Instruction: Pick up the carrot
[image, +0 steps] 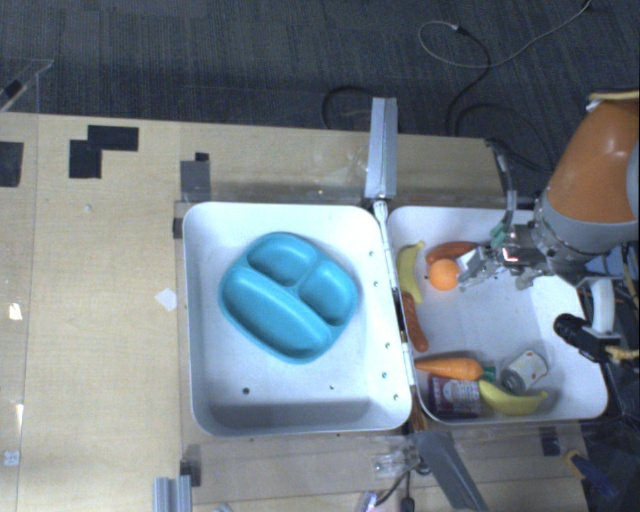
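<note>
Right bin (570, 330): cluttered, so a wrong pick is the main risk.
Claw (497, 262): at the bin's 12 o'clock, near the orange ball (443, 276); spread cannot be told.
Carrot (450, 368): at 7 o'clock, well apart from claw, touching banana (512, 400); likely nudged or co-grasped.

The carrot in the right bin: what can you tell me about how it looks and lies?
The carrot is orange, smooth and plastic-looking, tapering toward the left. It lies flat near the front of the right bin, pointing at the divider. A dark can sits just in front of it, and a yellow banana lies at its thick end. The end effector is well away, toward the back.
</note>
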